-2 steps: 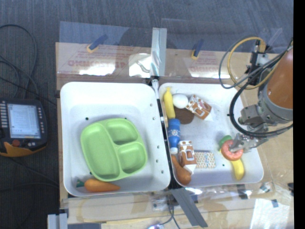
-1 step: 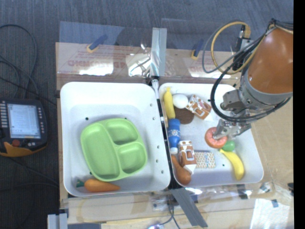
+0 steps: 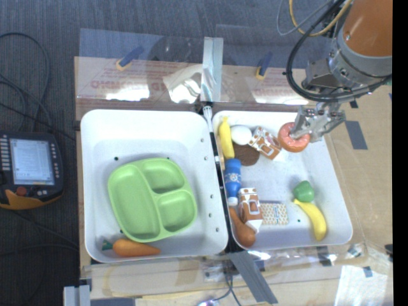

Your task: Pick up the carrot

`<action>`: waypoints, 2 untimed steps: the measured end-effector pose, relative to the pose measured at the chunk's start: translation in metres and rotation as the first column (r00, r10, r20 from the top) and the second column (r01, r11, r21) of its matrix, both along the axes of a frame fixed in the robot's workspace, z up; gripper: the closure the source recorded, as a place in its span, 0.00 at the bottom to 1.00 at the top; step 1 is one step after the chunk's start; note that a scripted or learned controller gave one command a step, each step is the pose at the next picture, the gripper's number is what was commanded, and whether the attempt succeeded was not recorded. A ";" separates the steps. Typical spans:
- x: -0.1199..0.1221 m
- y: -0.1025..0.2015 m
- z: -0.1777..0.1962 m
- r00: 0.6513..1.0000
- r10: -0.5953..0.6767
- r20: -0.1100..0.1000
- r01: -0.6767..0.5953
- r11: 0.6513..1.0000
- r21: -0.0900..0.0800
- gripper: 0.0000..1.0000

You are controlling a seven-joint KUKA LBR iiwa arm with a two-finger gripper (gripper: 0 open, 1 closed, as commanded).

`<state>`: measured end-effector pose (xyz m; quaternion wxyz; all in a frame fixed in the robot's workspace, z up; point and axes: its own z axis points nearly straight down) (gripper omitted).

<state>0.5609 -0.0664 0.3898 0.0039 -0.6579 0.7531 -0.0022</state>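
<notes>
Left bin [image 3: 95, 132]: green divided plate [image 3: 152, 198] at centre; carrot [image 3: 131, 248] flat along the near wall, just beside the plate's front edge, leafy end pointing left. Right bin [image 3: 335, 190]: banana [image 3: 224, 139] against the dividing wall, blue bottle [image 3: 233, 177] below it, second banana [image 3: 313, 218] near the front right corner with a green pepper [image 3: 303, 190] touching its upper end. Pincer [image 3: 310, 125] over the right bin's far right corner, at a pink-orange doughnut [image 3: 292, 138] (contact unclear). Handheld control pad [image 3: 29, 169] left of the table.

No lettering is legible; faint reddish print on the cardboard [image 3: 121, 81] behind the bins is too blurred to read
</notes>
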 end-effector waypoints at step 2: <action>-0.010 0.004 -0.211 0.986 0.166 -0.019 -0.166 0.986 0.003 1.00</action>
